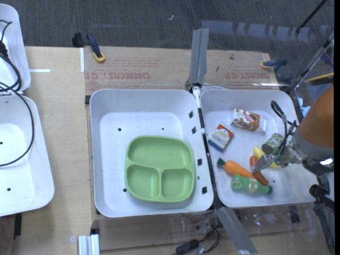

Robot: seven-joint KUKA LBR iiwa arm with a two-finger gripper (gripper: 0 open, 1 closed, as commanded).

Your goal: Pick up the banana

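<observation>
Wooden bench point(58, 142) boards are spreading under everything, carrying two shallow white plastic bins side by side. I am looking first at the left bin point(106, 142), which is holding a pale green three-compartment plate point(159, 168). The right bin point(228, 193) is holding the small things: a white and orange carton point(246, 119) at the back, a small blue and white packet point(220, 137) nearer the divider, a green tin can point(273, 142), a green plastic bottle point(249, 185) lying flat near the front wall, and an orange toy carrot point(241, 170) lying just behind that bottle.

My hand point(264, 163) is hanging low in the right bin, between the can and the carrot. I cannot tell how it is set, since it is too small and blurred.

The yellow toy banana point(260, 154) is lying just beside my hand, between the can and the carrot, and I am seeing only a short yellow piece of it. That piece seems to be running from upper left to lower right, but I cannot say which end is the stem. I am judging it light, stiff and smooth, so likely to slip; taking it across its middle, square to the long axis, looks safest.
</observation>
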